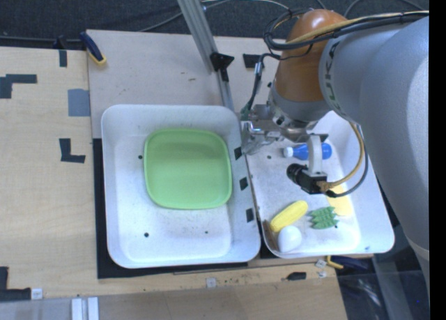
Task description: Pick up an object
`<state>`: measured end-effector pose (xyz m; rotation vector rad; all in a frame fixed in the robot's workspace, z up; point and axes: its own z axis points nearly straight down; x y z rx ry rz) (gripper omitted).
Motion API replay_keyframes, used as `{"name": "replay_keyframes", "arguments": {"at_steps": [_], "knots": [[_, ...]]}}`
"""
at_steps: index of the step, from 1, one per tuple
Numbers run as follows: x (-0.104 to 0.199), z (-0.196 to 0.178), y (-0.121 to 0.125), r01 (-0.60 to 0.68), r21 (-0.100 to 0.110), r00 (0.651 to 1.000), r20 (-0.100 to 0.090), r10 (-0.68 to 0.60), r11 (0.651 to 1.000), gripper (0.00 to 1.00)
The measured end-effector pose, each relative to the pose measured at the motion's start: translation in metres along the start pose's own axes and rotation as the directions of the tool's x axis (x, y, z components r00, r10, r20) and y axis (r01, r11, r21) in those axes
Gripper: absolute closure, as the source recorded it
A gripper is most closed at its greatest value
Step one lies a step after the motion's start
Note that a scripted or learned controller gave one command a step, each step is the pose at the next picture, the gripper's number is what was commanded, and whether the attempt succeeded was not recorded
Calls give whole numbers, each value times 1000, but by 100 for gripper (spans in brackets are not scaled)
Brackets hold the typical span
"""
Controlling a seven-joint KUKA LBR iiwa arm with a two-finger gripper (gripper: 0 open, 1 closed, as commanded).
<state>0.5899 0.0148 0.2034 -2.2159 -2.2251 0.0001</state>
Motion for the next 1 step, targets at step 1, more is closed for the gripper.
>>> {"name": "replay_keyframes", "arguments": {"at_steps": [1], "knots": [[49,4,12,0,0,1000,0,0,1000,100]]}}
